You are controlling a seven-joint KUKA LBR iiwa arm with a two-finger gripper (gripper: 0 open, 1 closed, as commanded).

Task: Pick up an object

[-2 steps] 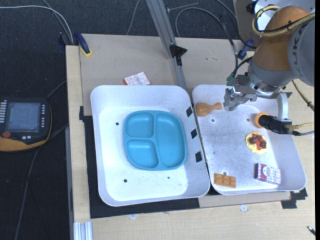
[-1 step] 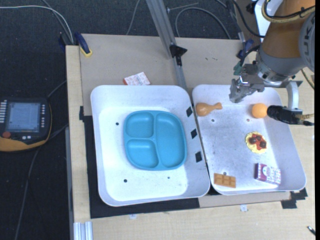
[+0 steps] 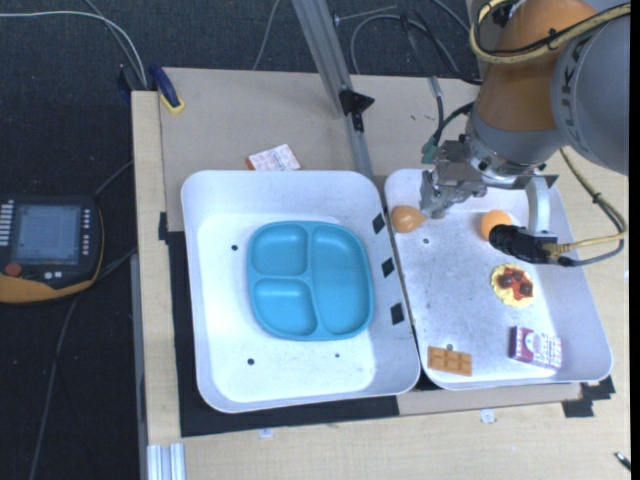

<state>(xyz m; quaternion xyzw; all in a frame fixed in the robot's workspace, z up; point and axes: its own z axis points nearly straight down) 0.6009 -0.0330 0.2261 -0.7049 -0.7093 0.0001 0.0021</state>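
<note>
Pincer [image 3: 437, 206]: low over right bin's [image 3: 585, 313] far-left corner; finger state cannot be told.
Brown ball [image 3: 405, 218]: right bin, just left of pincer.
Blue tray [image 3: 307, 278]: left bin [image 3: 215, 368].

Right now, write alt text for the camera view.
The gripper hangs low in the right bin beside a small tan ball. A blue divided plate lies in the left bin.

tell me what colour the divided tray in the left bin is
Light blue tray, seen in the camera view.
</note>
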